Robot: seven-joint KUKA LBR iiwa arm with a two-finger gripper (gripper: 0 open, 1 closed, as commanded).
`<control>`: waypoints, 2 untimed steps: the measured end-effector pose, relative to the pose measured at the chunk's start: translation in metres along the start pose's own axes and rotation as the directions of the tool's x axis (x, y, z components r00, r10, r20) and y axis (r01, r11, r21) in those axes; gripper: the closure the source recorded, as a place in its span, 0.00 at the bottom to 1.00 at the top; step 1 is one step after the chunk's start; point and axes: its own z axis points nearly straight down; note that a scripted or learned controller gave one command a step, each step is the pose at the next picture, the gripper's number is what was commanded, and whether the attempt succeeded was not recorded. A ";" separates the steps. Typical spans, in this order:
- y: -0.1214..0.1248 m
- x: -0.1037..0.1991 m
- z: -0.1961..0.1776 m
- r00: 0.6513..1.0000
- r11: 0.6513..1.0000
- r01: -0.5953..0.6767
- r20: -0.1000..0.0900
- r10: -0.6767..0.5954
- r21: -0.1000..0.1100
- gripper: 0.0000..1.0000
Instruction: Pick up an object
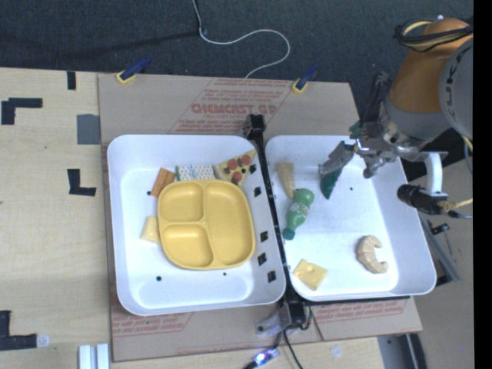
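Teal object (pixel 330 181) hangs clamped between your claw's (pixel 336 169) fingers, raised above the right bin (pixel 400 229): pickup looks nearly complete.

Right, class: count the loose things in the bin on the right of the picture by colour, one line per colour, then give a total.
Green: 2, the bottle and the dark green piece
Yellow: 1, the cheese wedge
Cream: 1, the pale wedge
Tan: 1, the croissant
Total: 5
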 end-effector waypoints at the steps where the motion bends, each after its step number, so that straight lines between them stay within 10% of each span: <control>1: 0.003 0.000 -0.009 1.000 1.000 0.003 0.002 -0.003 -0.014 0.00; 2: -0.001 0.000 0.056 1.000 1.000 0.003 0.002 -0.003 -0.008 0.00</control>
